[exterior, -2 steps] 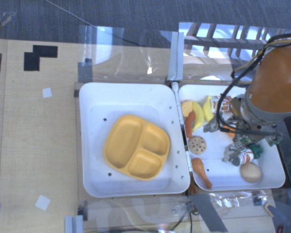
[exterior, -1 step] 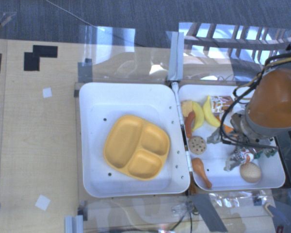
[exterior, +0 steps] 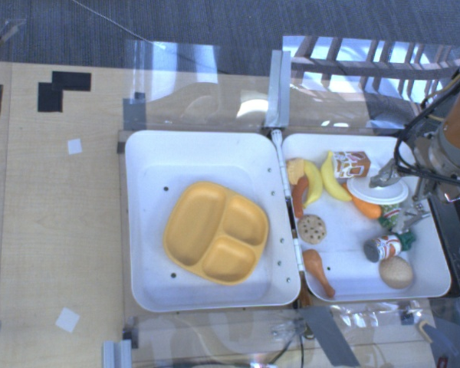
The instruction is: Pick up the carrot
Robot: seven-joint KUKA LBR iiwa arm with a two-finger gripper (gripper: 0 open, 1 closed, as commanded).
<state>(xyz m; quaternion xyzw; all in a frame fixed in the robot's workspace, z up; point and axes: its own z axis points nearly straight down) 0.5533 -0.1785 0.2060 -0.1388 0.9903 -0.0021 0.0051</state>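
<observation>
Right now reaching in from right edge, gripper (exterior: 399, 205) low over right bin (exterior: 437, 286), wrist bent down and leftward. Finger state: cannot tell, blurred. Carrot (exterior: 366, 208) in right bin, just left of gripper, partly under white lid (exterior: 378, 190), beside bananas (exterior: 327, 179).

Bright even light; glare on clear panels (exterior: 215, 90); slightly soft focus.

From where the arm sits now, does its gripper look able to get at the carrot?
Probably yes. The gripper hangs right beside the carrot in the right bin. But a white disc overlaps the carrot's top, and a banana crowds it.
</observation>
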